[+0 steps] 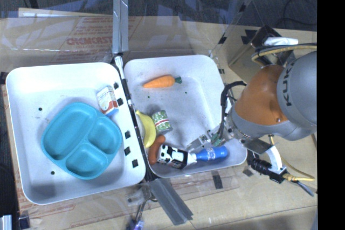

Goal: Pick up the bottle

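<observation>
**Gripper at the bottle, right bin**

You see the arm (280,99) over the right bin's (207,70) right edge. A blue tray (81,140) fills the left bin (32,89). The bottle (211,155) lies along the right bin's front edge, gripper (206,141) touching it; jaw state you cannot tell.

My arm (280,99): bulky rounded grey shell, broad orange band (257,100) above the wrist, dark KUKA lettering on the grey. Black cable loops off the wrist side. Gripper (207,141) small, metallic, with a green fleck. White and black fittings below the body
</observation>
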Robot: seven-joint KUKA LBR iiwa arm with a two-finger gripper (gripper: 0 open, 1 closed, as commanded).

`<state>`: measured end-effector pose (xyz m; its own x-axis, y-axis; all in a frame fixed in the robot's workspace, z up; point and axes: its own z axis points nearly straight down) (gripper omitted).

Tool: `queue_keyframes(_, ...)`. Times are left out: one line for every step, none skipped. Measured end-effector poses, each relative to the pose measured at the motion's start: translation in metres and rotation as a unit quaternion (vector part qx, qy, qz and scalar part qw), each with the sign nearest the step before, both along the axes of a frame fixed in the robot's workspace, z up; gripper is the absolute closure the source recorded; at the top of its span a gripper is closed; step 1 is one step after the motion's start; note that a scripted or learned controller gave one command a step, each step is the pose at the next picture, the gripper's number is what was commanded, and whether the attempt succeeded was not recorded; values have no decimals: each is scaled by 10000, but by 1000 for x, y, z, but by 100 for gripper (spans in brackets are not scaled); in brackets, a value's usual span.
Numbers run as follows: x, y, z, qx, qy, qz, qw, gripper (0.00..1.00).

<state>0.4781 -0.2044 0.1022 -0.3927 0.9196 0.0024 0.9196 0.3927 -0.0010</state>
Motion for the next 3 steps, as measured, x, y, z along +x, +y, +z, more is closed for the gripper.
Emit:
queue_keyframes(1, 0, 10, -1, 2, 24, 10000, 100)
queue_keyframes(1, 0, 10, -1, 1, 24, 10000, 0)
queue_keyframes(1, 0, 10, -1, 1, 25, 10000, 0)
